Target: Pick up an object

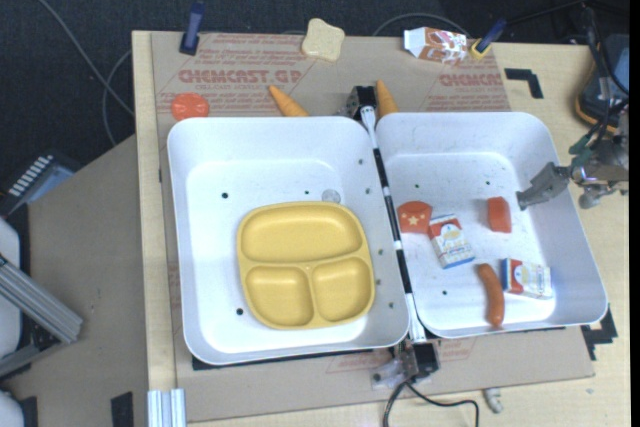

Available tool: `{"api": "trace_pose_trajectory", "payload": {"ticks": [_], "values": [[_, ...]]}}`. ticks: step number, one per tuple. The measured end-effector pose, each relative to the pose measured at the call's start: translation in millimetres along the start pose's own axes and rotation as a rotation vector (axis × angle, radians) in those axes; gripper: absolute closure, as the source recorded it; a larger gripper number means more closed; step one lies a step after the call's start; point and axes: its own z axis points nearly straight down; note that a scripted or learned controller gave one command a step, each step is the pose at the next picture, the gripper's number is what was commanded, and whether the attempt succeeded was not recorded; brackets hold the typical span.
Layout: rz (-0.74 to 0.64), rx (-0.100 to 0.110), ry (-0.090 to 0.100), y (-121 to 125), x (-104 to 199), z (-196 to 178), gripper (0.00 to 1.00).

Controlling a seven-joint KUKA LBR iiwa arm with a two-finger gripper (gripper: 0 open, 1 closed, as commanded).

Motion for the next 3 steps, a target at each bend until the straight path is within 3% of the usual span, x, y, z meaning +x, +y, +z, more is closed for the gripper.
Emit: {"api": "trace_pose_trajectory", "payload": {"ticks": [1,2,3], "values": [[0.000,0.003,0.001,31.3,-24.9,87.6,0.00],[0.000,0.001,0.001,54.7,-20.5,190.1,0.00],[0.001,0.002,0.001,-15.5,-8.4,190.0,0.00]]}}
